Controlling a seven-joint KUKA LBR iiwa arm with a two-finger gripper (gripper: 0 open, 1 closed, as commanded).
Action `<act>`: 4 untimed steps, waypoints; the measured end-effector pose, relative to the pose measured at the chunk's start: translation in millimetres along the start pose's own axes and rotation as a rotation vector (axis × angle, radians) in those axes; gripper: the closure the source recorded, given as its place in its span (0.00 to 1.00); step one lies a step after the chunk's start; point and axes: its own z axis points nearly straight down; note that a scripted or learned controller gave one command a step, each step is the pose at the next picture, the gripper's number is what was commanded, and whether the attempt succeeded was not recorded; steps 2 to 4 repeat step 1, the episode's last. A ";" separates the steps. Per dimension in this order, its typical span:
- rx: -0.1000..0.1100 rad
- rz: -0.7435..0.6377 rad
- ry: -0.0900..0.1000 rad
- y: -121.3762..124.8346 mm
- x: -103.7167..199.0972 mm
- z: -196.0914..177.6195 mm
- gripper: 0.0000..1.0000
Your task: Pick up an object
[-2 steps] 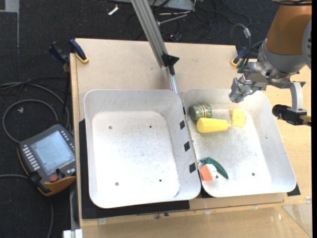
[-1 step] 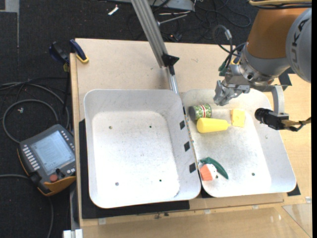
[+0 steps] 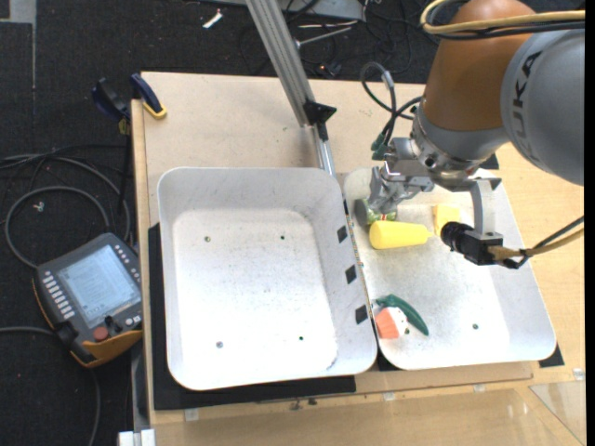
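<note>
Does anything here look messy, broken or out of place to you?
Nothing looks broken or spilled. The toys all crowd the right bin: a yellow piece by the hand, a second yellow piece close behind it, and an orange and green toy nearer the front. The left bin shows faint dark specks, perhaps wear.

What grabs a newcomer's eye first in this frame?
The big grey and orange arm reaching in from the right, its gripper low over the right bin. Just beside it lies a yellow corn-like toy; nearer the front sits a small orange and green toy. The left bin is bare white.
</note>
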 end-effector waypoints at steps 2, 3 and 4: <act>0.001 0.000 0.000 -16.7 56.6 19.3 1.00; 0.001 0.000 0.000 -16.7 56.6 19.3 1.00; 0.001 0.000 0.000 -16.7 56.6 19.3 1.00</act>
